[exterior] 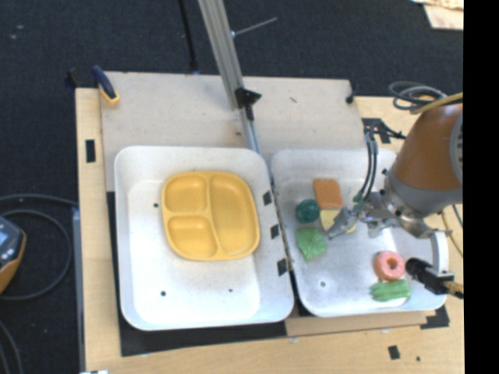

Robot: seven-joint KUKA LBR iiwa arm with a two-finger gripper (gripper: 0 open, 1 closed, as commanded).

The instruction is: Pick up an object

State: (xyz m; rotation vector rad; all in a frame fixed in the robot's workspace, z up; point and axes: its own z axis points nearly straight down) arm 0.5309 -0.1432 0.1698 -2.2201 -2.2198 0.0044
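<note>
Reaching in from the right, the grey arm with its orange band [430, 150] lowers the gripper [341, 226] into the right bin [335, 294]. Between its 2 fingers sits a small pale yellow piece [344, 221], so the gripper is pinching that object just above the bin floor. A teal ball [307, 210] lies just to the left of the fingertips, and a light green block [311, 243] lies just below and left of them, both apart from the gripper. An orange block [328, 193] rests close above the fingertips. A pink ring [389, 266] lies to the lower right of the gripper, and a green oblong piece [390, 290] sits beyond it, near the bin's lower edge. Well to the left of the gripper, the left bin [140, 294] holds a yellow divided plate [210, 214] with 3 compartments.
</note>
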